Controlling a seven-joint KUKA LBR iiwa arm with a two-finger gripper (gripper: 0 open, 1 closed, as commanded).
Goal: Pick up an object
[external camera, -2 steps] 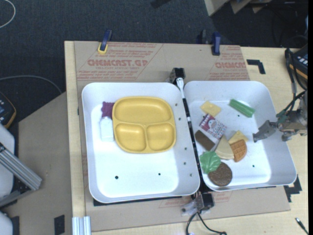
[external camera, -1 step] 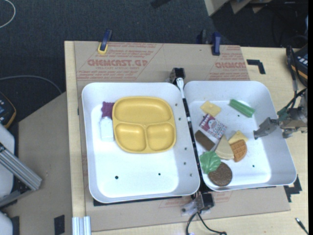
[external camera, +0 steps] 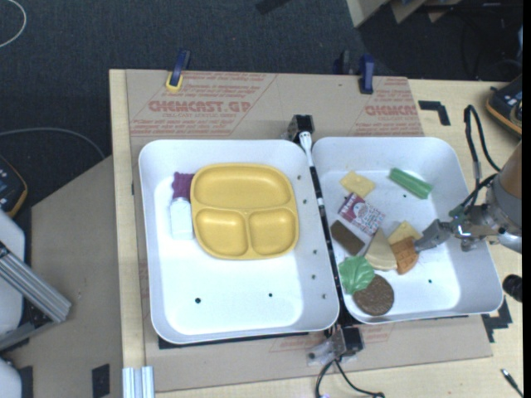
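Note:
The right bin (external camera: 440, 160) holds several toy food pieces. A yellow cheese slab (external camera: 358, 183) and a green bar (external camera: 410, 182) lie toward the back. A red and white packet (external camera: 362, 215) and a brown block (external camera: 348, 238) sit mid-bin. A tan wedge (external camera: 382, 253), a yellow-tan piece (external camera: 404, 232) and an orange piece (external camera: 406, 258) cluster together. A green leaf (external camera: 357, 272) and a brown round cookie (external camera: 375, 294) lie at the front. My gripper (external camera: 429, 238) reaches in low from the right, its tip just right of the tan and orange pieces, with nothing seen in its grasp.
The left bin (external camera: 232, 305) carries a yellow divided plate (external camera: 245, 210), with a purple item (external camera: 182, 184) and a white item (external camera: 180, 219) beside its left side. Cables (external camera: 473, 139) run along the right bin's far right edge. Clamps (external camera: 366, 73) stand at the board's back.

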